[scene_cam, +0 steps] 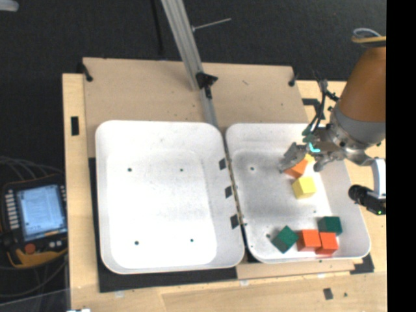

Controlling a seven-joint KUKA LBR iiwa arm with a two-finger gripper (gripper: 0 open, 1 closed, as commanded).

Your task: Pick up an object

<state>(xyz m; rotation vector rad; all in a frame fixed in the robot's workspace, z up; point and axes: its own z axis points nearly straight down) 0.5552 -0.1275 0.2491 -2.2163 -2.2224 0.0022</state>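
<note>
On a pale wooden bench (162, 90) ringed by dark floor, two shallow white bins sit side by side, their inner edges touching along a row of small dark clips. Largest of the pieces is the left bin (162, 197), its floor bare apart from four small dark dots. Beside it, the right bin (260, 187) carries all the blocks. From the right edge of the view the grey arm (364, 103), with its orange band above the wrist, reaches in over the right bin's upper right corner. A slanted metal post (185, 38) runs from the top of the view down to the seam between the bins. At far left, off the bench, a handheld control pendant (36, 216) shows a lit screen. The gripper (300, 156) hangs low over the right bin, its fingers spread apart either side of an orange block (298, 169) without clamping it. A yellow block (303, 187) lies just below that one. Along the bin's near edge sit a green block (284, 238), two orange-red blocks (318, 240) touching each other, and a second, darker green block (330, 225) just above them.
</note>
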